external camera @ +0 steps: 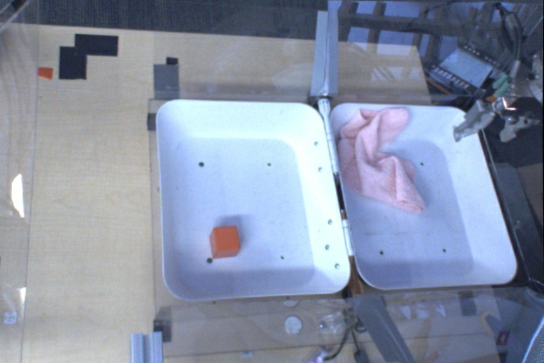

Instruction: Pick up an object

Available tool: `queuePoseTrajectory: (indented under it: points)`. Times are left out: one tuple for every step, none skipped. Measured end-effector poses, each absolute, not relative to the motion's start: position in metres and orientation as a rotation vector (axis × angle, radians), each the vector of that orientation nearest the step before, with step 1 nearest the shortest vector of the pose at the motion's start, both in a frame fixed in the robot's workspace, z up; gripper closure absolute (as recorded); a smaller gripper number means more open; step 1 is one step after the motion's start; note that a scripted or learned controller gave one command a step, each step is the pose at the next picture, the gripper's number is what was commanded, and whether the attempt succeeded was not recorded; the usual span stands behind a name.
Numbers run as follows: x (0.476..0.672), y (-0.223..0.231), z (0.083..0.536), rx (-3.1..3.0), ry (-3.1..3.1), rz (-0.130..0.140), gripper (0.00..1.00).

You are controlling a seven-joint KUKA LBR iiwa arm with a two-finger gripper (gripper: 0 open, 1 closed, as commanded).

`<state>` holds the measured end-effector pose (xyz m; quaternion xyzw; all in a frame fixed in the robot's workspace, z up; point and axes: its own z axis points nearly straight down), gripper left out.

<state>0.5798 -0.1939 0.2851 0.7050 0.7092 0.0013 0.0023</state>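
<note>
A small orange cube [225,241] lies in the left bin [178,183], near its front left corner. A crumpled pink cloth [382,159] rests in the right bin [476,259], against its back left side. My gripper [481,118] hangs at the right bin's back right corner, above the rim and well away from both the cloth and the cube. Nothing can be seen held in it.
The two white bins meet at a central divider [334,183]. A metal post [323,55] stands behind that seam. Cables and a small screen [463,68] sit at the back right. Black and orange markers [81,55] lie on the wooden bench at left.
</note>
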Motion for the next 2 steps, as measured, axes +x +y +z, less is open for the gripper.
queuePoseTrajectory:
  points:
    - [0.57,-0.15,0.185,2.044,2.38,0.004,0.0]
    - [0.569,-0.146,0.097,1.827,2.545,0.007,0.0]
